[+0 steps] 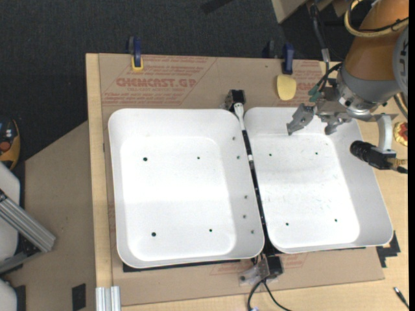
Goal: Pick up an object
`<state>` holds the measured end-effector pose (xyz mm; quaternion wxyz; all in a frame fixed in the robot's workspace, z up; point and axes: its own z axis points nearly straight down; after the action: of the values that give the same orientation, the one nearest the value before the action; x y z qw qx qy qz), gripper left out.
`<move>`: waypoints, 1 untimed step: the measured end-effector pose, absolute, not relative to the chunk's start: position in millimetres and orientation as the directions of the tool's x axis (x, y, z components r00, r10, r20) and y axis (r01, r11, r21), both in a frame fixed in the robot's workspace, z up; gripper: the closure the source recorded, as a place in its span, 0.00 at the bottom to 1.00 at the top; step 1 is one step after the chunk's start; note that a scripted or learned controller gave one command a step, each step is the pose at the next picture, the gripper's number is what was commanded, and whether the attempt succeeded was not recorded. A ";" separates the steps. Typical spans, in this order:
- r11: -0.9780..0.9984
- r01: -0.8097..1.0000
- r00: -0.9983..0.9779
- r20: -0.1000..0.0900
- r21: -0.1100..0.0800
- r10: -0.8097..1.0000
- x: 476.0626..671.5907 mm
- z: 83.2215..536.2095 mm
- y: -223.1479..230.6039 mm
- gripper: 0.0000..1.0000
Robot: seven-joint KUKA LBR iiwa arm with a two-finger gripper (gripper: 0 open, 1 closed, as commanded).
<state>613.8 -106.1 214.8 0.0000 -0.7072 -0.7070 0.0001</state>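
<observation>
Bins of white plastic sit side by side on the brown surface (162, 76), the left bin (175, 193) and the right bin (311, 199) almost touching along a dark strip (249, 167) that runs between them. Small dark dots mark the floor of each bin. Two blue clamps (135, 46) (288, 54) grip the far edge of the surface.

The grey arm (373, 63) with its orange band comes in from the right, and the gripper (314, 123) hangs over the far end of the right bin, close to its back rim. Its two fingers (295, 123) are spread apart, with bare white bin floor showing between them; whether the tips touch the floor cannot be told.

A pale yellow lump (286, 87) lies on the surface just beyond the right bin's far rim, just below the right-hand clamp. It is near the gripper but apart from it, outside both bins.
</observation>
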 end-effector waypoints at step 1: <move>0.000 1.000 0.000 -0.001 0.003 1.000 614.5 225.8 -106.0 1.00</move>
<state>614.5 -106.0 225.8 -0.0013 -0.7070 -0.7072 -0.0008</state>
